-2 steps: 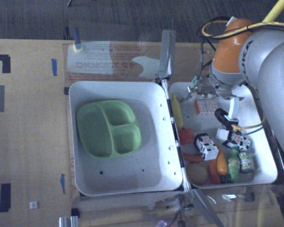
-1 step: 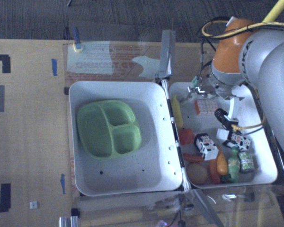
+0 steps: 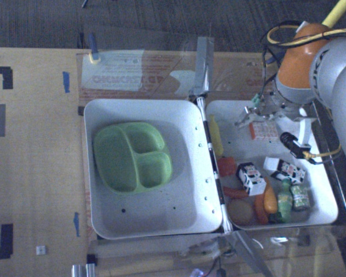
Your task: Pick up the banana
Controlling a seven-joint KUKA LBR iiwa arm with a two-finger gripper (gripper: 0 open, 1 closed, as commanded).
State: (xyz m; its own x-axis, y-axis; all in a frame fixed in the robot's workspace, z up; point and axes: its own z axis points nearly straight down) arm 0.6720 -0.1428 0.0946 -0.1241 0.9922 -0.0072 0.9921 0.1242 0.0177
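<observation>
1. Nearest to us, along the front wall of the right bin (image 3: pixel 328 215), we see a crowd of small things: a brown rounded item (image 3: pixel 240 211), an orange piece (image 3: pixel 269 201) beside it, a green bottle-like item (image 3: pixel 284 199) and a small jar (image 3: pixel 300 196) at the right end
2. Just behind those lie a red strip (image 3: pixel 235 193) and a black-and-white block (image 3: pixel 251 178), with a second patterned block (image 3: pixel 289 169) further right — the two are apart
3. Over in the left bin (image 3: pixel 104 224) we find a green divided plate (image 3: pixel 132 156), lying flat toward the bin's left side, well apart from everything else
4. The banana (image 3: pixel 216 136) lies in the right bin, lengthwise against its left wall, its near end just beside a red piece (image 3: pixel 226 166)
5. Further back, a pale card with red print (image 3: pixel 264 131) lies on the floor of the right bin
6. The gripper (image 3: pixel 258 113) hangs over the back part of the right bin, just above that card and well to the right of the banana; nothing shows between its fingers, and we cannot tell whether they stand apart or together
7. Farthest off, the grey arm with its orange band (image 3: pixel 303 56) reaches in from the right — beyond the bins lies a clear sheet (image 3: pixel 132 77) on the wooden bench (image 3: pixel 34 154)
</observation>
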